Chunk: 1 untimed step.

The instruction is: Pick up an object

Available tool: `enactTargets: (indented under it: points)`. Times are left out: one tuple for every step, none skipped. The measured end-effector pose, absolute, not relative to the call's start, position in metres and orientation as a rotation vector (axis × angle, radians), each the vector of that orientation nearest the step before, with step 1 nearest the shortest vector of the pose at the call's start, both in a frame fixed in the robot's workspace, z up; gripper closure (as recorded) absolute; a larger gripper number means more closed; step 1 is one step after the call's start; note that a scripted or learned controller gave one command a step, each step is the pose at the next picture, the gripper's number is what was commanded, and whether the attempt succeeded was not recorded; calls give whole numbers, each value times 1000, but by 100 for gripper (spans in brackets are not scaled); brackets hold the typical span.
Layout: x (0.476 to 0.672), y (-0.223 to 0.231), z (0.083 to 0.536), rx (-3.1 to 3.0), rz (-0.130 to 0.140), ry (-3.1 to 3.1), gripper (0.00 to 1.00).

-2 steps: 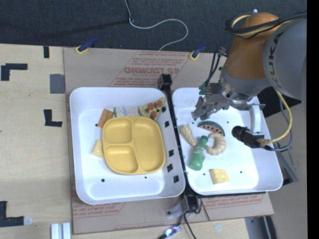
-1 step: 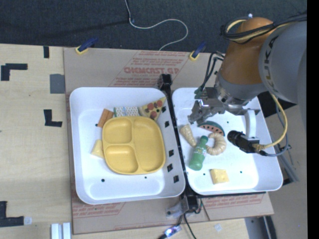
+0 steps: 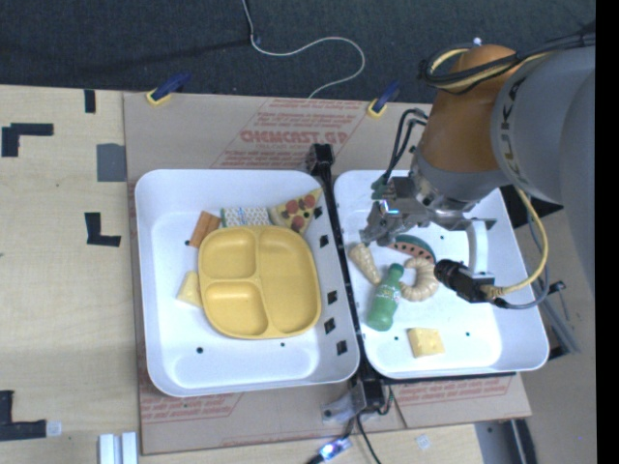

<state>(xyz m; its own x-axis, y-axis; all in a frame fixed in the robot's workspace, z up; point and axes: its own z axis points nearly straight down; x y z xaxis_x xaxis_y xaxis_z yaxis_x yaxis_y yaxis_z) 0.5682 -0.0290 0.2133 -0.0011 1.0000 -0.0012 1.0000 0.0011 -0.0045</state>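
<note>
The right bin (image 3: 513, 346) holds a green bottle (image 3: 385, 298) lying on its side, a beige curved pastry-like piece (image 3: 366, 260), a tan ring-shaped piece (image 3: 423, 280), a watermelon-slice toy (image 3: 416, 247) and a yellow cheese cube (image 3: 425, 341). My gripper (image 3: 379, 226) hangs over the bin's left half, just above the beige piece and up-left of the bottle. Its dark fingers point down and left. Nothing shows between them.
The left bin (image 3: 160, 259) carries a yellow divided plate (image 3: 259, 280), with an orange block (image 3: 204, 228), a pizza-slice toy (image 3: 297, 211) and a yellow wedge (image 3: 188, 288) around it. The arm's orange band and grey body cover the right bin's far right side. A white cable lies behind the bins.
</note>
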Motion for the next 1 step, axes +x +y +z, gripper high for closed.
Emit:
enactTargets:
  points:
    - [564,-25,233,-2219,0,-2223,100]
